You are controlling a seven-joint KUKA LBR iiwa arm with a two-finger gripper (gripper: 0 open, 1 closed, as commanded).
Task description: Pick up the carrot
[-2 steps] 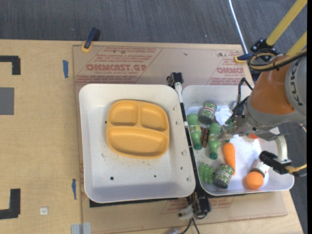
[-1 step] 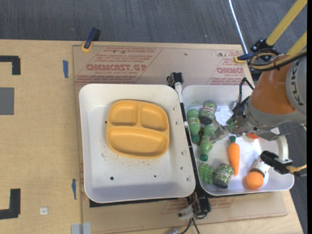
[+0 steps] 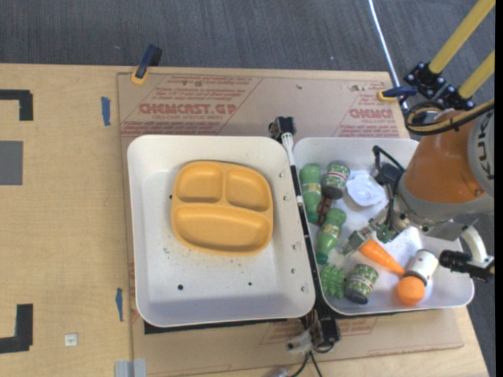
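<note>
The arm's orange band (image 3: 442,171) is covering part of the right bin (image 3: 464,295) and running off the right edge, the end effector (image 3: 383,234) is sitting too dim against the clutter to read its fingers, and the carrot (image 3: 382,257) is lying partly under it.

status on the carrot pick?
Gripper down at carrot's left end, right bin. Grasp unconfirmed. Green bottles crowd left; orange ball just beyond carrot's tip.
</note>
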